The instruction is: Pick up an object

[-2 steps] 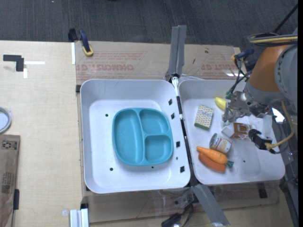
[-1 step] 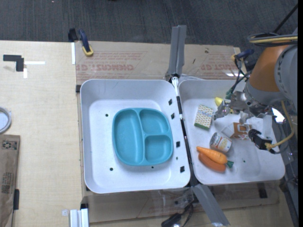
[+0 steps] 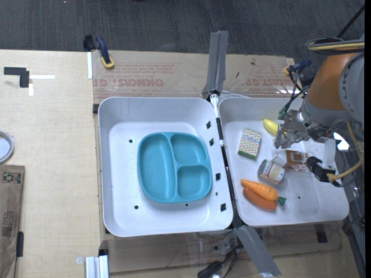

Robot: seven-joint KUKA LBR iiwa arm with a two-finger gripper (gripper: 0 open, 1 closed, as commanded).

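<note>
The hand (image 3: pixel 285 139) hangs in the right bin (image 3: pixel 324 213), near the yellow object (image 3: pixel 270 125); we cannot tell its state. The carrot (image 3: pixel 259 190) lies apart, by the can (image 3: pixel 271 172).

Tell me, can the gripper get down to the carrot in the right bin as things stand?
Probably yes. The carrot lies uncovered near the right bin's front, the can just behind it, and the gripper hovers close by.

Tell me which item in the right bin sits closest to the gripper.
The yellow lemon, just left of the gripper; the box, can and carrot lie farther off.
</note>
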